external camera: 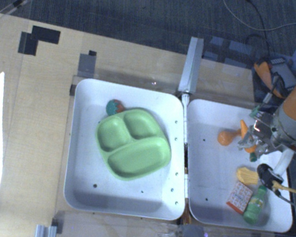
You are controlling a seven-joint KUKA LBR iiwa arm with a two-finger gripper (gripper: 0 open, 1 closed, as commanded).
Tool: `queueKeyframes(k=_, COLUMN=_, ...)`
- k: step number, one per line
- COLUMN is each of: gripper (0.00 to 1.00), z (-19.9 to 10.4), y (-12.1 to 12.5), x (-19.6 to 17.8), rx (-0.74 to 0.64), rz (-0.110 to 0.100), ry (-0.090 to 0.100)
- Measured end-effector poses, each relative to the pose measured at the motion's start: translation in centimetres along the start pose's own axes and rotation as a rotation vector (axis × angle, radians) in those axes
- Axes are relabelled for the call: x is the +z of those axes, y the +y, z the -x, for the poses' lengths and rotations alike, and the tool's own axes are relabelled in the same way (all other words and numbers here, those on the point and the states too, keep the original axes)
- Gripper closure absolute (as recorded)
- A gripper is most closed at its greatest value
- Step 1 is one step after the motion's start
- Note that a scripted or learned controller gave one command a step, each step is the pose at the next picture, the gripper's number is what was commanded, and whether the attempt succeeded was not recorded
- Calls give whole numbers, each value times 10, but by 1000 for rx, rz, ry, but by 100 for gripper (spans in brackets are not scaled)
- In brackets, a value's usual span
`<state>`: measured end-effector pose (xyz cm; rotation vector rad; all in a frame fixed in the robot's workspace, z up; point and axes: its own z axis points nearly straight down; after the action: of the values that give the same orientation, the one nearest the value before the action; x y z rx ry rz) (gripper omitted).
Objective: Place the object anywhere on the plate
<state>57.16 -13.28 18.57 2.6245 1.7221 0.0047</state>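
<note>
Over the right white bin's far right corner hovers the gripper, beside an orange toy; whether it grips anything, I cannot tell. Left bin's green divided plastic plate awaits.

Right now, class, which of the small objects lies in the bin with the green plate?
The small teal-and-red ball, touching the green divided plate's upper-left rim; the others lie in the right bin.

No text, number or brand can be read. The small red-and-white packet in the right bin carries print, but it is too small and blurred to make out
</note>
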Motion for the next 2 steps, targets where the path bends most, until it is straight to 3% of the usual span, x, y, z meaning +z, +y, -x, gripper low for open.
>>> queueKeyframes(k=1, gripper=100, z=-81, y=-22, x=-41, rx=74, rz=0, ry=1)
queueKeyframes(k=2, gripper=100, z=-167, y=-41, x=-4, rx=207, rz=-3, ry=0)
